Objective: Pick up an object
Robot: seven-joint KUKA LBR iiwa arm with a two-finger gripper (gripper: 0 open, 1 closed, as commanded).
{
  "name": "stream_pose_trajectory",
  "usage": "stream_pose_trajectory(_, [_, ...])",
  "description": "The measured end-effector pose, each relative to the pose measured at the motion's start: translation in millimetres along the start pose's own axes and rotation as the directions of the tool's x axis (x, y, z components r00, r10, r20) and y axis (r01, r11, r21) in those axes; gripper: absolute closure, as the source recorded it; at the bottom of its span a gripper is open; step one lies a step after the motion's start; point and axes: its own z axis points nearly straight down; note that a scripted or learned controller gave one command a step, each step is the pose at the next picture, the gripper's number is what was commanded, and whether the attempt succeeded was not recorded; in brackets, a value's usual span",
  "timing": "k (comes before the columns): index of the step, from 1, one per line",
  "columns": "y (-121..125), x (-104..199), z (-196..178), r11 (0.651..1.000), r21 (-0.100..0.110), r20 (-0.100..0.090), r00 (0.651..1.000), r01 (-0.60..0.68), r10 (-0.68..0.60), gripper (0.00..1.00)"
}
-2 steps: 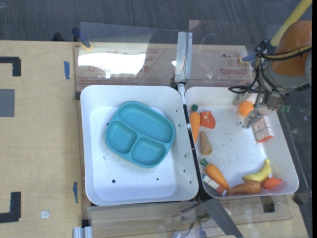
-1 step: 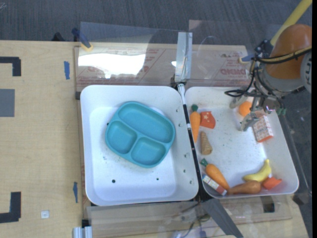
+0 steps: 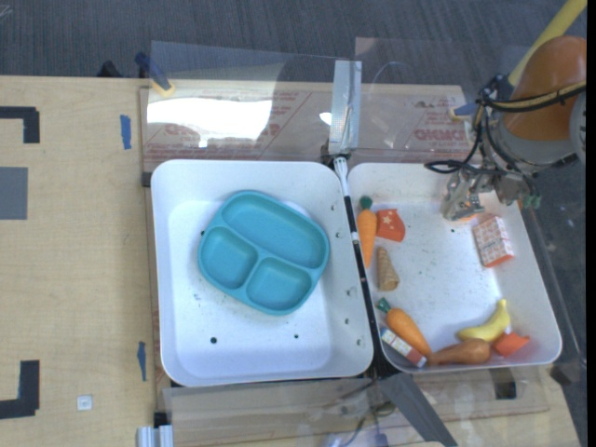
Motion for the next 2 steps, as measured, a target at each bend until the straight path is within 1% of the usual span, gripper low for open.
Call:
stream_pose_trajectory(1, [0.2, 2.1, 2.3, 1.000, -0.003, -0.009, 1.000, 0.000, 0.000, 0.00])
stream_pose_trajectory(2, [-0.2, -1.8, -12.2, 1.000, 0.002, 0.006, 1.000, 0.000, 0.000, 1.00])
